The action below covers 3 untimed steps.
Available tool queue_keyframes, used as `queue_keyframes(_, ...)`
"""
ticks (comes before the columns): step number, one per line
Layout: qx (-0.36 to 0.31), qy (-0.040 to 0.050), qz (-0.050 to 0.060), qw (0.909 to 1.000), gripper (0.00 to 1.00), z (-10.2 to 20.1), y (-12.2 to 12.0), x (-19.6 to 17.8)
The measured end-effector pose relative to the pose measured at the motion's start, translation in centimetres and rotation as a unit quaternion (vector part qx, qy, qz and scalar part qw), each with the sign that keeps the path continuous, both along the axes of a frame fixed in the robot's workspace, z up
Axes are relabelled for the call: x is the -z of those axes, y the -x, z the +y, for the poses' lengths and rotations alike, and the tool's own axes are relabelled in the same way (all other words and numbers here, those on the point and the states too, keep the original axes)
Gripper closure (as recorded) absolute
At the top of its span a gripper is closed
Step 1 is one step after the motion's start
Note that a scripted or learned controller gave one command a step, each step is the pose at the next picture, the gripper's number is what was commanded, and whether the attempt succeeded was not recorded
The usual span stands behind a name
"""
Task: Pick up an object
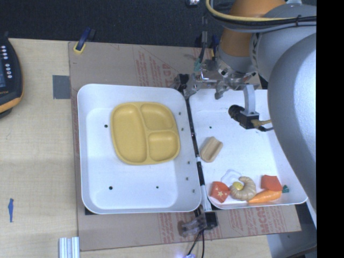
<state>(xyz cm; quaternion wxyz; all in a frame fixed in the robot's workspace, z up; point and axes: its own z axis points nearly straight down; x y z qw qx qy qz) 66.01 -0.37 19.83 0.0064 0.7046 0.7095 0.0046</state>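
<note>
Tool (pixel 207 90) at right bin's (pixel 226 128) far edge; grip state cannot be told.
Tan block (pixel 210 149) lies nearward, long axis near-left to far-right.

Pale wood-grain bench top (pixel 37 160) carries a flat brown cardboard sheet with faint red print (pixel 134 63), and a dark speckled surface (pixel 107 9) runs beyond the far edge. On the bench's left: a grey tape square (pixel 61 86) just beside the cardboard, a black-and-orange handheld control unit (pixel 8 74) at the frame edge, and a small blue mark (pixel 11 209). A blue-and-yellow clip (pixel 81 41) sits at the cardboard's far left corner; lighting even.
</note>
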Motion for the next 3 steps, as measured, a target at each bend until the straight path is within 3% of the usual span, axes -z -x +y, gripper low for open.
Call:
queue_keyframes(1,0.005,-0.0003,0.013,0.9999,0.00,-9.4,4.3,8.5)
queue_keyframes(2,0.002,-0.0021,0.014,0.9999,0.00,-8.8,9.9,10.9)
queue_keyframes(3,0.006,0.0014,0.007,1.0000,0.00,-17.5,11.5,4.6)
